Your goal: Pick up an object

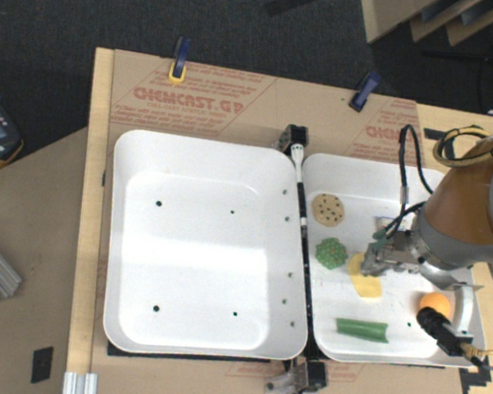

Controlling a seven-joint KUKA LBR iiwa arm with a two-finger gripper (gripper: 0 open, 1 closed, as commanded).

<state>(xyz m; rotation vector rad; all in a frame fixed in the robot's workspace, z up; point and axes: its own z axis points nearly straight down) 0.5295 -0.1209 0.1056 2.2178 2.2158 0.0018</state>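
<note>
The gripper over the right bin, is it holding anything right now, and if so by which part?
Cannot be told. The gripper sits low in the right white bin, right at the yellow block beside the green bumpy ball, but no grasp is visible.

Arm reaches in from right, gripper (372, 262) lowered; its fingers look blurred.
</note>
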